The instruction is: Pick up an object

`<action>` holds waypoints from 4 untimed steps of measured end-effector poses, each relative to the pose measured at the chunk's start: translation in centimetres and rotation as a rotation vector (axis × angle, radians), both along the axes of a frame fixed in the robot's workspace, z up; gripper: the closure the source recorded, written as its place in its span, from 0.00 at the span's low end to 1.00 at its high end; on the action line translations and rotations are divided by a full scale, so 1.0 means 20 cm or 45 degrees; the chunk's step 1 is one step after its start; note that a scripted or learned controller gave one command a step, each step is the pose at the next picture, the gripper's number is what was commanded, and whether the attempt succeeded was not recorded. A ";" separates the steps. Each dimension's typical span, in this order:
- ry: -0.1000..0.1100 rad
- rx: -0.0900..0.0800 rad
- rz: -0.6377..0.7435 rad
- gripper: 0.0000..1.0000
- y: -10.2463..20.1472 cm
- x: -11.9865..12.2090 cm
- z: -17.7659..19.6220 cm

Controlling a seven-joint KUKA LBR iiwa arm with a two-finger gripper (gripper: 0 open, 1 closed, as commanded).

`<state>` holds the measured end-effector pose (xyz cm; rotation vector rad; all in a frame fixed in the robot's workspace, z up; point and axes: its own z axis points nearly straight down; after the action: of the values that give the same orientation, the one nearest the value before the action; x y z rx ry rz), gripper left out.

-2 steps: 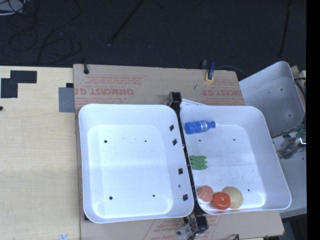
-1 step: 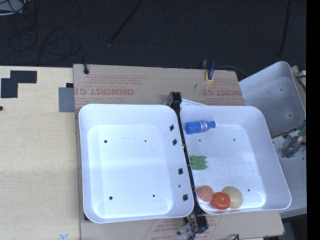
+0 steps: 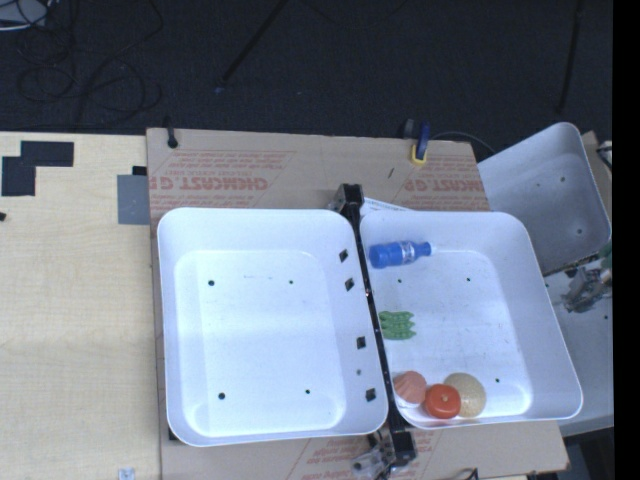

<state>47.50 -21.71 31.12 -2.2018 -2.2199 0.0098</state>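
Observation:
The right bin (image 3: 520,268) holds several small objects. A blue bottle (image 3: 398,254) lies on its side near the bin's far left corner, cap pointing right. A small green bumpy item (image 3: 396,325) rests by the left wall at mid-depth. In the near left corner three round pieces sit close together: a pink one (image 3: 408,386), a red one (image 3: 442,401) and a beige one (image 3: 467,392), with the red one touching both neighbours.
The left bin (image 3: 180,318) stands beside the right one, with a black divider strip (image 3: 362,298) between them. Both rest on a cardboard sheet (image 3: 250,173). A tilted grey metal plate (image 3: 545,193) and some cabling (image 3: 585,288) sit at the right.

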 end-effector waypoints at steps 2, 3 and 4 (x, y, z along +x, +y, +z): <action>0.004 0.002 0.015 1.00 0.00 0.00 0.09; 0.006 0.002 0.022 1.00 -0.01 0.00 0.14; 0.007 0.003 0.029 1.00 -0.01 0.00 0.18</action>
<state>47.57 -21.86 34.82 -2.1721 -2.2411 0.0138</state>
